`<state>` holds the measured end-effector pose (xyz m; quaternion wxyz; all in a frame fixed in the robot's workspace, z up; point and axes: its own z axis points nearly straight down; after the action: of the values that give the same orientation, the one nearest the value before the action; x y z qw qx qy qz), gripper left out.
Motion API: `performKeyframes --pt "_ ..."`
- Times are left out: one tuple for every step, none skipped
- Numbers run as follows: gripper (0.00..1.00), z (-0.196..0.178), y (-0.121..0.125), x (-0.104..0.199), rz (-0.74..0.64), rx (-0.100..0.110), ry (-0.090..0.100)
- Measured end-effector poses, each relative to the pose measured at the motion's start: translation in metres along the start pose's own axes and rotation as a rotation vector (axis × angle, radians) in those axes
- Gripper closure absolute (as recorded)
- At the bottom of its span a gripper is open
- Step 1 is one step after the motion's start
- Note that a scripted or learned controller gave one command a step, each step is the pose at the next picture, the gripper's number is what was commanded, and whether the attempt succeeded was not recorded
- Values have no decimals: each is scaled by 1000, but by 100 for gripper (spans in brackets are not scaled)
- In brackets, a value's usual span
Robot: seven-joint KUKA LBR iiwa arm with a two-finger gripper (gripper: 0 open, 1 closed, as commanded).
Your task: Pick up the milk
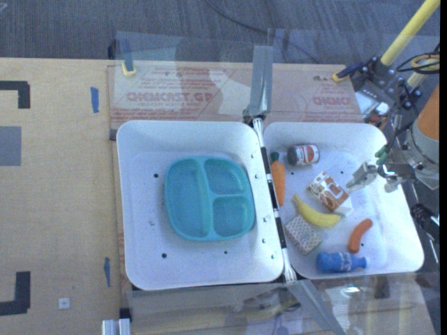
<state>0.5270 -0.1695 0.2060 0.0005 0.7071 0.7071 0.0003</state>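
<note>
Lying just left of the open, empty end effector (364,175), the milk (328,191).

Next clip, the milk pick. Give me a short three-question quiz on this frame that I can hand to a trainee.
1. True or false: the teal plastic divided plate lies in the same white bin as the yellow banana.
2. Which item lies nearest the two-finger gripper?
A. the blue plastic bottle
B. the small orange-and-white milk carton
C. the orange carrot
3. Fill in: the orange-red sausage lies in the ___ bin of the camera view.

Key
1. False: the plate lies in the left bin, the banana in the right bin.
2. B.
3. Right.
</note>
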Motion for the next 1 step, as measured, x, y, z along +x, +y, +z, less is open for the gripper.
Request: performKeyframes --pt "0 64 47 68 -129 1 1"
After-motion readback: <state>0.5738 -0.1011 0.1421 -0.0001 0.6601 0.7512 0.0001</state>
